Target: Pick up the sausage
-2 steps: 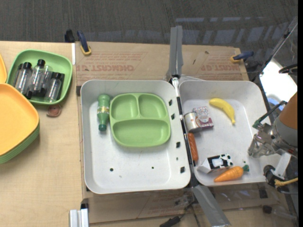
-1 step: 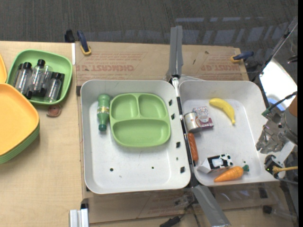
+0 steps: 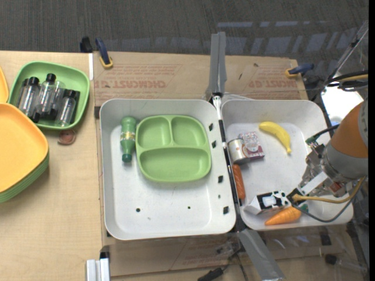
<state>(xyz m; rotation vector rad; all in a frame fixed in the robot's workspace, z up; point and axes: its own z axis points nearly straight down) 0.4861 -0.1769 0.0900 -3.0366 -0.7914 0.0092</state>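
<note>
Right white bin (image 3: 275, 107): the sausage (image 3: 238, 181) lies lengthwise against its left wall, just near of a metal can (image 3: 237, 150). The gripper (image 3: 312, 177) hovers at the bin's right side, well apart from the sausage; whether its fingers are spread cannot be told. A good grasp would probably close across the sausage's narrow width, away from the wall.

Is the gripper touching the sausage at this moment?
Apart. The camera view shows the gripper over the right bin's right side, bare floor separating it from the sausage.
</note>
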